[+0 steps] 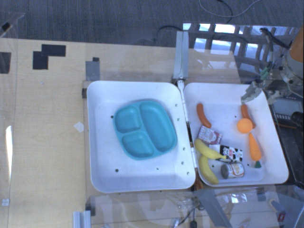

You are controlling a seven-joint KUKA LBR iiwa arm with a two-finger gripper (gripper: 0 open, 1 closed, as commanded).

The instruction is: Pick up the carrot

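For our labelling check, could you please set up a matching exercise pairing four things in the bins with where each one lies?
Things:
1. blue divided plate
2. carrot
3. bananas
4. sausage

Places:
A. near the front left corner of the right bin
B. in the middle of the left bin
C. along the right side of the right bin, just below the orange ball
D. upper left part of the right bin, above the small cartons

Pairs: 1-B, 2-C, 3-A, 4-D
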